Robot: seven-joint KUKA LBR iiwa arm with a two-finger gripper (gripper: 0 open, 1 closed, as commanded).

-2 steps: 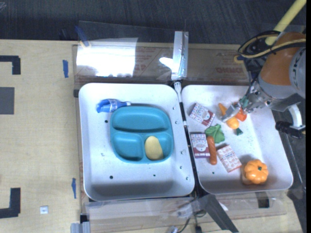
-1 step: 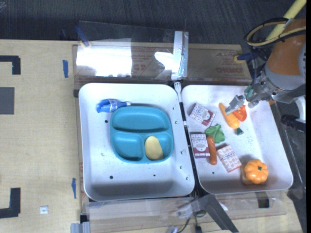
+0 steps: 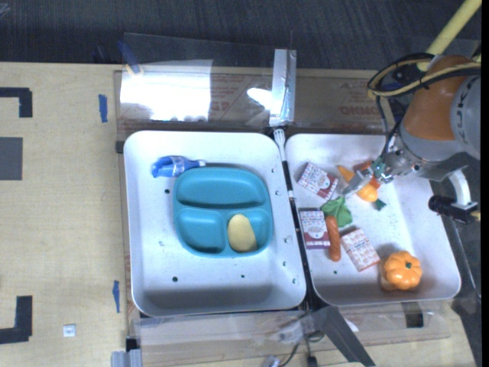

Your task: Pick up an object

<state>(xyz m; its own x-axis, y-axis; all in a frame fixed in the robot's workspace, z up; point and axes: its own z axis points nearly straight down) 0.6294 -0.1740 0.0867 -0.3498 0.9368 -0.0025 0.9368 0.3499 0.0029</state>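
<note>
The claw (image 3: 380, 173) is low over the back of the right bin (image 3: 435, 239), among small pieces by the rear wall; whether its fingers are open or closed cannot be told from this angle. Just beside its tip lies a small orange piece (image 3: 367, 192), with another orange bit (image 3: 346, 173) to its left. Farther out in the same bin are three red-and-white packets: one (image 3: 315, 180) near the divider at the back, one (image 3: 312, 228) below it, and one (image 3: 359, 249) toward the middle. A toy carrot (image 3: 333, 237) with green leaves (image 3: 337, 209) lies between the packets, and a small orange pumpkin (image 3: 401, 270) sits near the front corner.

The left bin (image 3: 145, 228) holds a teal divided tray (image 3: 218, 197); a yellow egg-shaped object (image 3: 241, 232) rests in the tray's front right compartment. A blue crumpled item (image 3: 170, 166) lies just behind the tray. Both bins sit on the wooden surface (image 3: 53, 228).
</note>
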